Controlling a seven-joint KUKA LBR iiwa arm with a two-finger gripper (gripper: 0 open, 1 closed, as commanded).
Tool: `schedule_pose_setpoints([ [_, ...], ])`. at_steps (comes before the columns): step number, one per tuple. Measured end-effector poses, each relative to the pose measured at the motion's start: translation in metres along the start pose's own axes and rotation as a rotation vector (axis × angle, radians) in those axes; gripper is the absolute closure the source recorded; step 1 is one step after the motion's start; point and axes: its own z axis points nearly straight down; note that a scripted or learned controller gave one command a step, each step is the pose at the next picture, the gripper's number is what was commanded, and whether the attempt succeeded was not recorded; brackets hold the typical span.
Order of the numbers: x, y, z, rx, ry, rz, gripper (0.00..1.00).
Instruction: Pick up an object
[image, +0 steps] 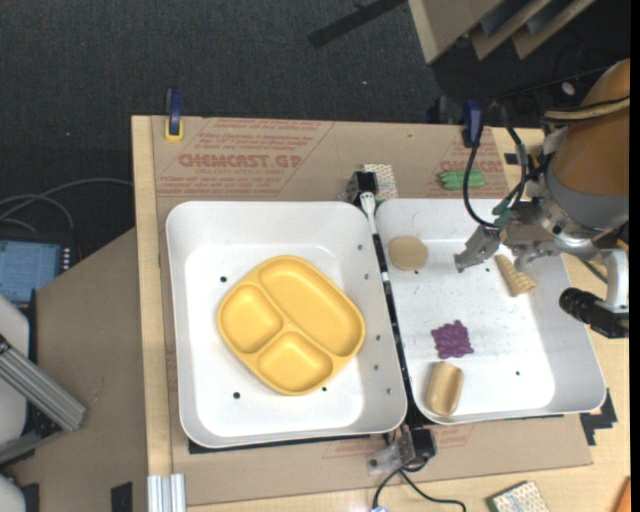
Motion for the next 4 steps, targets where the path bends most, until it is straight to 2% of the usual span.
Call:
schedule_pose_setpoints([
  [1, -0.002, -0.029, 0.146, 0.012, 0.003, 0.001, 0.0],
  [2, -0.003, -0.047, 0.142, 0.004, 0.002, 0.0, 0.0],
  [3, -0.004, -0.046, 0.132, -0.001, 0.0, 0.002, 1.0],
  [4, 0.075, -0.007, 0.038, -0.007, 0.0, -0.005, 1.0],
])
